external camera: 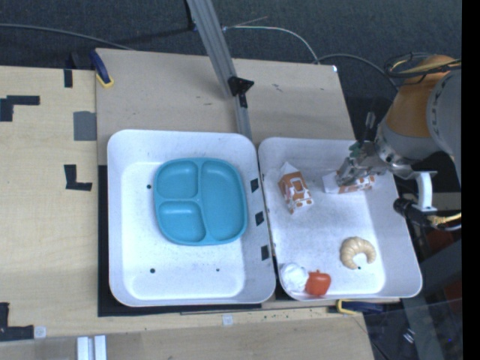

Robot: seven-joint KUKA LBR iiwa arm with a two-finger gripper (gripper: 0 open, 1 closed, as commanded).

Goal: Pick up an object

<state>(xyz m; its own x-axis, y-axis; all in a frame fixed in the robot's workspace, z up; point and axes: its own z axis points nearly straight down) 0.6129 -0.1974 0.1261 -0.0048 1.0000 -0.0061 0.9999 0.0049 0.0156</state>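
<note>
**Q:** Which object were you looking at, and where was it?

**A:** You had the gripper (352, 169) down at the far right of the right bin (397, 276), right over a small white-and-orange piece (337, 182) lying on the bin floor near the wall. From above, the two overlapped. I could not tell whether the gripper was spread or closed, or whether it had hold of anything.

**Q:** How would that piece have handled?

**A:** My guess was light and stiff, probably a small plastic toy. It looked flat and low, so you would have needed to come down close to the floor and pinch across its narrow width. A smooth shell could have slid away, and the wall beside it left little room on that side.

**Q:** Were there easier picks?

**A:** Probably. The boxy orange-and-white toy (295, 190) stood well apart in the open and offered flat sides. The croissant (358, 251) looked rounded, best taken across its thick middle. The red tomato (319, 282) sat in the near corner, touching a white lump (295, 277), so it was crowded. The blue divided plate (200, 201) in the left bin (120, 276) looked too broad to pinch except at its rim.
</note>
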